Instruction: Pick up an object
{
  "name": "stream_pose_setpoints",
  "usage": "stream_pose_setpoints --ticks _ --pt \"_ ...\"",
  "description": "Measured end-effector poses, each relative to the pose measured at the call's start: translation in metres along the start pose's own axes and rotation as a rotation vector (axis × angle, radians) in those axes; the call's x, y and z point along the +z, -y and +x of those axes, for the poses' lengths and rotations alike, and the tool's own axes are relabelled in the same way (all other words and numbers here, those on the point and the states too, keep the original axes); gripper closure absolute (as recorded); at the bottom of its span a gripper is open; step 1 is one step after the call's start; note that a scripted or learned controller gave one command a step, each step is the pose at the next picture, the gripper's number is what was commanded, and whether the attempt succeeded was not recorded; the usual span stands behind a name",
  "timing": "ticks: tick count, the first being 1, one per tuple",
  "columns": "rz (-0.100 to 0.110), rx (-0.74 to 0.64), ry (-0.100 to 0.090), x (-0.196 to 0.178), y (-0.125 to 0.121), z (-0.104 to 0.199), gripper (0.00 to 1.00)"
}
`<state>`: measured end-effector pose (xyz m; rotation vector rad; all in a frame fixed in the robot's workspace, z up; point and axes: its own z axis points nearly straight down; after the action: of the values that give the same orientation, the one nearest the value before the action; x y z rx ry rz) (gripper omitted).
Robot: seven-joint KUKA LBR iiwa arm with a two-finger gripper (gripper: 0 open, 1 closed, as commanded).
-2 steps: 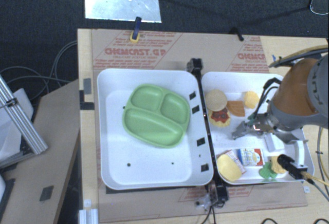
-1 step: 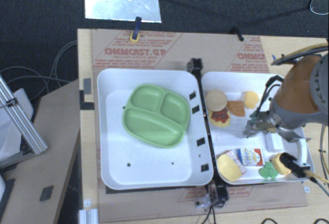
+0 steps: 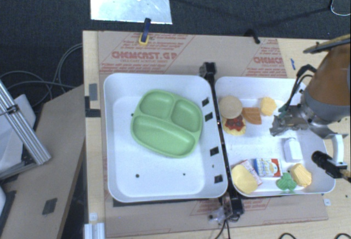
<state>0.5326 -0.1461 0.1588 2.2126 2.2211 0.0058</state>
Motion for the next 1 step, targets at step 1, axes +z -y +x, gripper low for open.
stream_pose_setpoints --ticks 1 --pt "-0.001 -0.001 0.000 -0.0611 -0.0096 -0.0032 1.00"
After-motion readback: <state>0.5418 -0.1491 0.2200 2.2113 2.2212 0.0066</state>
